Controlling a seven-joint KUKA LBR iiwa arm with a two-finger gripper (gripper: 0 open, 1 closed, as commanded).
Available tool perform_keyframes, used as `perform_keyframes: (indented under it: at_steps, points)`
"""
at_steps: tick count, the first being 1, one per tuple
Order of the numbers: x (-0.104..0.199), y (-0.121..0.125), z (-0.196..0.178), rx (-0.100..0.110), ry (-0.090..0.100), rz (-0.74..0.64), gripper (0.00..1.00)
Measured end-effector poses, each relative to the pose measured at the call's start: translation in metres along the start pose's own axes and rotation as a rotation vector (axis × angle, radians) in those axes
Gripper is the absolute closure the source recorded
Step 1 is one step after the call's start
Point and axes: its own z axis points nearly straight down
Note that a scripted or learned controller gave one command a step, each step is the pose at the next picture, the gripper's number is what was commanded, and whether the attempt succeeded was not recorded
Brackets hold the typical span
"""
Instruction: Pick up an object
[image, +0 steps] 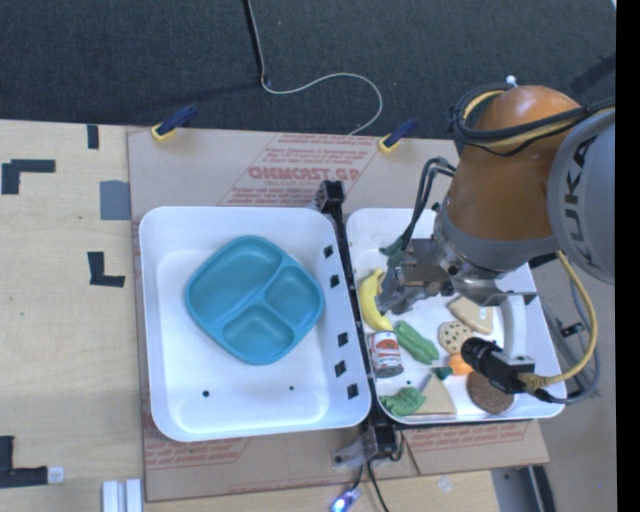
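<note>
Two white bins are sitting side by side on the counter (60, 300), over a sheet of printed cardboard (290, 175). Lying alone in the left bin (160, 300) is a blue divided plate (254, 298), its three compartments holding nothing.

I am reaching into the right bin (545, 345) from the right, my orange wrist band (505, 165) hanging over its upper half. My end effector (405, 290) is hovering low over the bin's left part, just beside a yellow banana (372, 300) that is lying along the wall nearest the divider. I cannot tell how the end effector is set, and nothing is showing clearly within it.

Below the banana a small can with a red label (386, 353) is lying on its side. A green pod-shaped piece (416, 342) is resting near it, and another green leafy piece (404, 402) is lying at the bin's near edge, touching a pale wedge (436, 398). To the right are lying a spotted cracker (453, 335), a small orange piece (459, 364), a pale slice (472, 316) and a brown round piece (488, 396), partly hidden under a black cable fitting (492, 362).
</note>
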Motion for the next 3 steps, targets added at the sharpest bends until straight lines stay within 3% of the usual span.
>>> perform_keyframes:
  at_steps: [1, 2, 3]
  points:
    - [0.0, 0.0, -0.009, 0.003, 0.0, -0.001, 1.0]
    - [-0.027, -0.001, 0.027, 0.005, -0.001, 0.004, 1.0]
    - [0.045, -0.001, 0.032, 0.003, 0.001, -0.006, 1.0]
